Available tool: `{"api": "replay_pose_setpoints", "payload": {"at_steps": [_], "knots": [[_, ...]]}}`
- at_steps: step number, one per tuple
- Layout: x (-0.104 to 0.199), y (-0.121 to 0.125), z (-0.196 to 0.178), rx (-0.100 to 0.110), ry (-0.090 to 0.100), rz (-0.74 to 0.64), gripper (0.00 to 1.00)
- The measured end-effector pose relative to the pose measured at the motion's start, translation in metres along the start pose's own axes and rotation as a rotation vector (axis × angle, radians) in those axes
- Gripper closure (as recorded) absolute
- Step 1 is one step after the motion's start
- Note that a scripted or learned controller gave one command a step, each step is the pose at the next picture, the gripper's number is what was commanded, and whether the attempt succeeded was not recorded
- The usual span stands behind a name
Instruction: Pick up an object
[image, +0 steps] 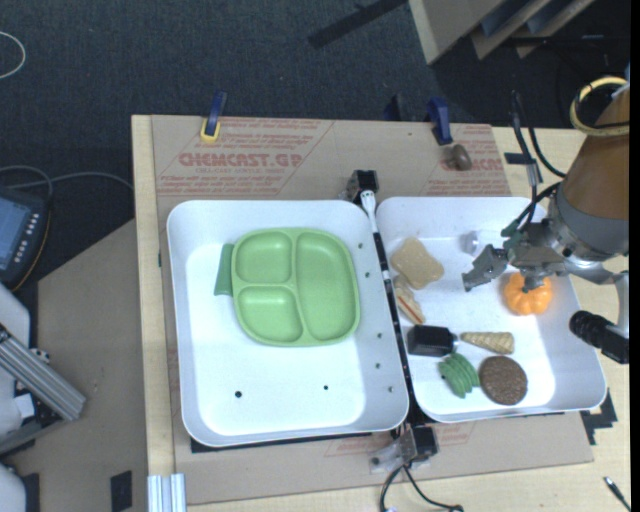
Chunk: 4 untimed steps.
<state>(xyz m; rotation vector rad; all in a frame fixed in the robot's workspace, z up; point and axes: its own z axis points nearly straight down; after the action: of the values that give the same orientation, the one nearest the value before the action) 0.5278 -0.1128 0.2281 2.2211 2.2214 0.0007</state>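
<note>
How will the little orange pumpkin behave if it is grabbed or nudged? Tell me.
The pumpkin looks round, so it would probably roll when nudged. Its smooth curved sides may slip from the gripper. It seems a small toy, so likely light.

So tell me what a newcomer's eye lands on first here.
The green divided plate lies alone in the left bin, the largest patch of colour. In the right bin, the tool hovers beside a small orange pumpkin, with a brown cookie and other toy foods near the front.

Green divided plate (296, 286) in left bin (190, 330), clamps (212, 118) on cardboard (300, 155)
</note>
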Motion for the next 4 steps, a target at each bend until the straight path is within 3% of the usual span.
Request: {"api": "replay_pose_setpoints", "payload": {"at_steps": [2,3,4], "knots": [[-0.006,0.003,0.114,0.007,0.002,0.001,0.00],[-0.005,0.002,0.146,0.006,0.002,0.000,0.00],[-0.005,0.003,0.133,0.001,0.000,0.002,1.00]]}}
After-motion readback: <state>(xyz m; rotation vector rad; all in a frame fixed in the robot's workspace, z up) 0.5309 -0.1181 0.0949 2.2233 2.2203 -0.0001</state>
